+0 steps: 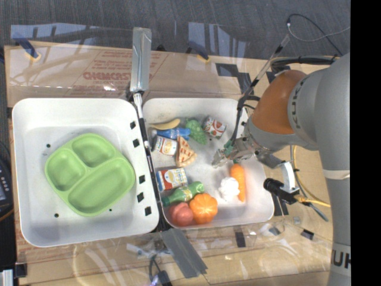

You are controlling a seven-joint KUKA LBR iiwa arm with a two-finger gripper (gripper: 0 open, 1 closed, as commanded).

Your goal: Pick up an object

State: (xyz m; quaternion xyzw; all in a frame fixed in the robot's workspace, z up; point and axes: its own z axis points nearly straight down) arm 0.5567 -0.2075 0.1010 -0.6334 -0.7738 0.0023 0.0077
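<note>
Left bin (24,159): a shallow white tub holding one green divided plate (89,173) with three compartments, lying flat near its middle.
Divider: the two bins meet along a seam with black clips.
Right bin (262,210): crowded with toy food.
Back row: a yellow banana (167,124), green grapes (196,130) beside it, then a small red and white can (215,127).
Middle: a blue-wrapped packet (168,142) and a pizza slice (186,152) just beside it.
Front left: a small red and white carton (174,178), a green vegetable (183,193), a red apple (182,214) and an orange fruit (204,208) touching it.
Front right: an orange carrot (238,180), upright along the bin's right side, with a white lumpy piece (228,188) against it.
Gripper (231,154): low inside the right bin, just above the carrot's top end, between the can and the carrot; I cannot tell how far it is open, nor whether it has hold of anything.
Arm (309,109): grey with an orange band, reaching in from the right.
</note>
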